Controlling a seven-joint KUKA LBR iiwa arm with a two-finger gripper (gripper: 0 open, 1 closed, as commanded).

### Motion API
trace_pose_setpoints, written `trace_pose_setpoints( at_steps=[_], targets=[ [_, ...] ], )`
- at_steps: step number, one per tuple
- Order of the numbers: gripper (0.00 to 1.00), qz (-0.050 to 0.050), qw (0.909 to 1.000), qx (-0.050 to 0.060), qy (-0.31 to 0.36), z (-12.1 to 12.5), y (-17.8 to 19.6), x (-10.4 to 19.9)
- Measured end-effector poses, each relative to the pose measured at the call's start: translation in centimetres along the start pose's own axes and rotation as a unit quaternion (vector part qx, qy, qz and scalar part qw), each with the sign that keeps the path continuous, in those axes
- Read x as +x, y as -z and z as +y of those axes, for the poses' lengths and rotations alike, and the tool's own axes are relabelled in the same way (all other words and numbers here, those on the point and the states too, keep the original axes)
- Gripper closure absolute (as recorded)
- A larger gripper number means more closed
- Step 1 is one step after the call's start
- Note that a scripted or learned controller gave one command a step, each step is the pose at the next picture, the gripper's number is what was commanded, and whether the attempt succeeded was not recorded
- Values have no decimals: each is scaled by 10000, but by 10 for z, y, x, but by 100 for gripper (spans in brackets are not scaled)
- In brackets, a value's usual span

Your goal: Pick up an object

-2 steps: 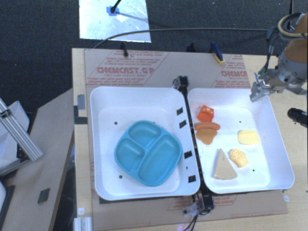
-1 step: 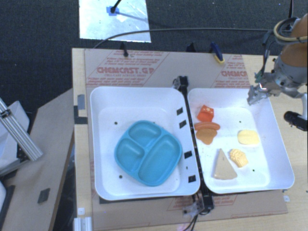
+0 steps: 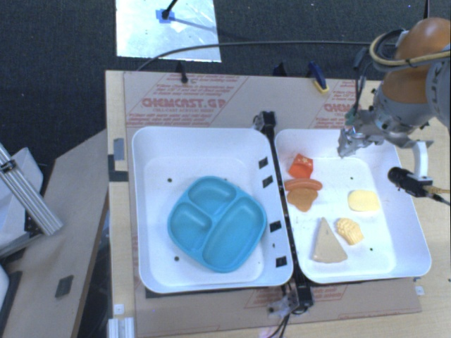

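Observation:
The right bin (image 3: pixel 405 220) holds several toy foods: a red-orange block (image 3: pixel 301 166), a hot dog on a brown piece (image 3: pixel 303 192), a pale yellow round piece (image 3: pixel 363 201), a tan wedge (image 3: pixel 327 243) and a small yellow ridged piece (image 3: pixel 349 230). My gripper (image 3: pixel 348 144) hangs over the bin's far edge, up and to the right of the red-orange block. It is apart from every item, and nothing shows between its fingers.
The left bin (image 3: pixel 158 160) holds a blue divided plate (image 3: pixel 216 222). A black divider with clips (image 3: pixel 276 203) runs between the bins. A shiny sheet (image 3: pixel 165 20) with a cable lies beyond the bench. An aluminium rail (image 3: pixel 25 196) stands at the left.

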State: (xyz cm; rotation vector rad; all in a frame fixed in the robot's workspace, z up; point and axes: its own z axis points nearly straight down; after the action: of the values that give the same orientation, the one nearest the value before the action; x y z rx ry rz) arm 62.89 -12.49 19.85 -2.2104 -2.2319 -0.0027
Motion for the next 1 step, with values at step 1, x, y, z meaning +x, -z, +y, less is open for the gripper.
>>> trace_pose_setpoints(
  at_steps=[1],
  targets=[
    [100, 5, 10000, -6, 5, 8, 1, 57]
  ],
)
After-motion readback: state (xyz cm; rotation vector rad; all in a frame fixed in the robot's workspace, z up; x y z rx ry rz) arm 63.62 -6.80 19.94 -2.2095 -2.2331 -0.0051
